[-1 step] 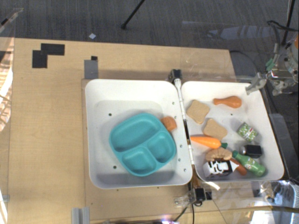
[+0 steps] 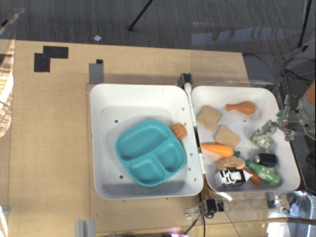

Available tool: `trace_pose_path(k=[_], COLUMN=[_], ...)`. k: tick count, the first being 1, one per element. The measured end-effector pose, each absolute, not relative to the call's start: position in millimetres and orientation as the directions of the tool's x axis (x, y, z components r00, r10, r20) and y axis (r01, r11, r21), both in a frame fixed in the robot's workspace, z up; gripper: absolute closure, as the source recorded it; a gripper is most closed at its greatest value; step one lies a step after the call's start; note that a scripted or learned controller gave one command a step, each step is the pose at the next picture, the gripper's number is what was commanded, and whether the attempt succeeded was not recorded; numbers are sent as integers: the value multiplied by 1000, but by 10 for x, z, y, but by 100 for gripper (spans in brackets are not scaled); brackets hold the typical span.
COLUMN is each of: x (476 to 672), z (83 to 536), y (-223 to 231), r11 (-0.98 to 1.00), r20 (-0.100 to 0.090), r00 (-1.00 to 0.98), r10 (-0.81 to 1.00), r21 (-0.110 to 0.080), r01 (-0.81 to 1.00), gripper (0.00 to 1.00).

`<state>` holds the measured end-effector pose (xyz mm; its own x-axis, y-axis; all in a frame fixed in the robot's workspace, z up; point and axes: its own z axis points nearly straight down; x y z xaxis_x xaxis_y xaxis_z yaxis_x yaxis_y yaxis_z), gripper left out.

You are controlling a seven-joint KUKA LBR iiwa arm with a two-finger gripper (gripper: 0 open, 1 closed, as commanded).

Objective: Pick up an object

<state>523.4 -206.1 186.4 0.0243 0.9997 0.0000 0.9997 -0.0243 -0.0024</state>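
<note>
We look down on a tan wooden surface bearing two shallow white bins side by side; the left bin holds a teal divided plate, lying tilted across its floor, and a small orange piece rests just beside the plate's upper right corner, near the bin's right wall

The right bin carries the rest; a toy drumstick lies near its upper middle; two bread slices sit left of centre, the upper slice near the dividing wall and the lower slice just below and to its right; a carrot lies crosswise under the lower slice, touching or nearly touching it; below the carrot we see a black and white object with a brownish item on top of it, too jumbled to name; a green bottle lies at a slant in the lower right corner, and a small black item sits just above it

The tool reaches in from the right edge, over the right side of the right bin; its metal tip lies right against a small green and white object; we cannot tell whether the tool is released or clenched, nor whether that object sits between its parts, as the tip is too small and blurred
</note>
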Motion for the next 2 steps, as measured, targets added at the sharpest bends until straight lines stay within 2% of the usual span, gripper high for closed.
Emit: trace_pose_path(k=[1,2], x=[5575,5615], z=[930,1064], y=[-1911,-1893], r11=[-35,-29], r20=[-5,-3], r00=[35,29], r10=[999,1000], r21=[19,28], r01=[999,999], gripper=[0,100])
